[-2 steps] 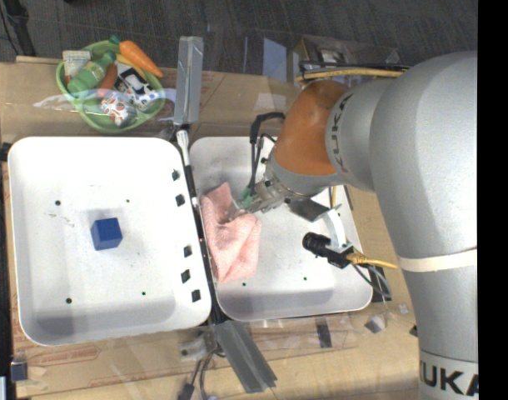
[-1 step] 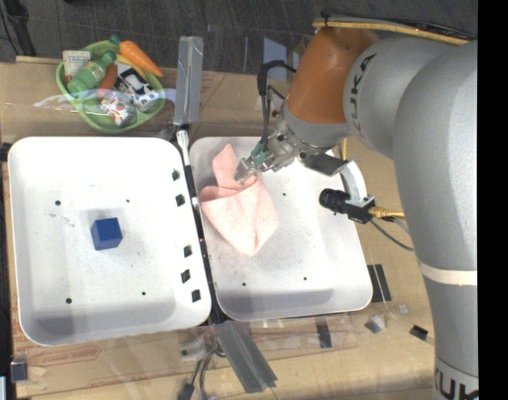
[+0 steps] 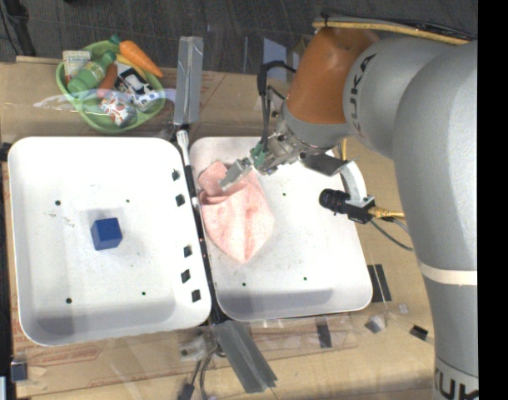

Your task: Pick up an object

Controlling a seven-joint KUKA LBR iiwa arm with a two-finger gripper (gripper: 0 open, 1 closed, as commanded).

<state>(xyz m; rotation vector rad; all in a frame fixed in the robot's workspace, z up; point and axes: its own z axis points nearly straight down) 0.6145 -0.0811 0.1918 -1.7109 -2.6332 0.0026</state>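
Camera view from above: the grey arm [image 3: 420, 140] reaches in from the right over the right bin [image 3: 321, 257], beside the left bin [image 3: 37, 223]. A pink cloth [image 3: 241, 219] lies crumpled at the right bin's left side; the gripper [image 3: 235, 173] pinches its upper edge between its fingers. A blue cube [image 3: 107, 232] sits in the left bin, and a green bowl [image 3: 112, 86] of toys stands behind it.

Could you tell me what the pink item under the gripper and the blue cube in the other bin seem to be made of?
The pink item looks like soft cloth: it lies limp and crumpled, with folds and a matte, mottled surface. The blue cube looks rigid, perhaps foam or plastic: flat faces, straight edges, an even matte colour; which of the two cannot be told.
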